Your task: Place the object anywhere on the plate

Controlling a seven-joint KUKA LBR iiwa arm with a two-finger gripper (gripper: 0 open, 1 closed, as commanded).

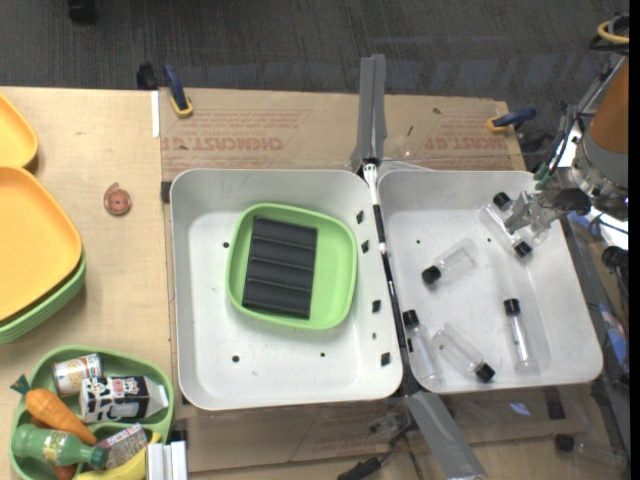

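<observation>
The grey arm with its orange band [608, 128] reaches in from the right edge, its metal two-finger gripper [527, 218] angled down-left.

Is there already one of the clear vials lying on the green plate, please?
No: the green plate in the left bin carries only a dark ribbed block, and the clear vials lie in the right bin.

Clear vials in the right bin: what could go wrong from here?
1. The vials are transparent with small black caps and lie flat on white, so a grasp may slip or miss.
2. The claw sits by the vial near the right bin's far wall, leaving little room.
3. The green plate already holds a dark ridged block; a vial could roll off it.
</observation>
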